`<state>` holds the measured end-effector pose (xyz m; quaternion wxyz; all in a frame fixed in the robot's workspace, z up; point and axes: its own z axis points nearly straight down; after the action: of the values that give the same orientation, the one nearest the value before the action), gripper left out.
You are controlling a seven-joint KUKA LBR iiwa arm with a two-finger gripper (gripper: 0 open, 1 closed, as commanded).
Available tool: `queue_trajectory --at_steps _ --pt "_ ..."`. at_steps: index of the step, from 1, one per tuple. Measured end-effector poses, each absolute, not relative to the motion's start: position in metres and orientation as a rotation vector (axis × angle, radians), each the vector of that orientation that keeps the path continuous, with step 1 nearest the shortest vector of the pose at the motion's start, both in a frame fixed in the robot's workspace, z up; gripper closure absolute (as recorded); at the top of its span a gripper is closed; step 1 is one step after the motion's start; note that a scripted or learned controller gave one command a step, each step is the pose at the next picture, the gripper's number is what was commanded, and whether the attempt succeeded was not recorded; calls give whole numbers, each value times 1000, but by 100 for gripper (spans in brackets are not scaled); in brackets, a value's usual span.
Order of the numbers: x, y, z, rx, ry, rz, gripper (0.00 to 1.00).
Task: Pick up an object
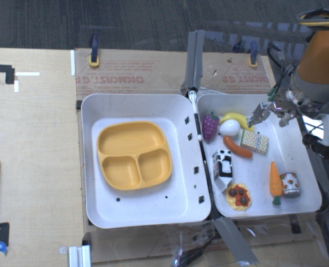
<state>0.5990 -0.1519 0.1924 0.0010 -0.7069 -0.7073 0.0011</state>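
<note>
While the grey two-finger gripper [263, 113] hovers with its fingers spread and holding nothing just beside the yellow plastic banana [234, 118] in the right white bin [308, 166], it should descend centred over the banana, then close.

A yellow-orange divided plate [134, 161] is seen in a white bin [92, 166]. Purple grapes [210, 125], a yellow banana [235, 118], an orange carrot [275, 181] (green-tipped) and a black-and-white carton [224, 164] are shown.
</note>
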Motion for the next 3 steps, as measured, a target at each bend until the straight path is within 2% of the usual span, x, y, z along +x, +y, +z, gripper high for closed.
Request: queue_trajectory --at_steps 1,2,3 --pt "565 -217 162 -2149 -2291 3 0" --pt "515 -216 103 -2008 -2401 -6 0" --pt "515 -216 103 -2008 -2402 -6 0"
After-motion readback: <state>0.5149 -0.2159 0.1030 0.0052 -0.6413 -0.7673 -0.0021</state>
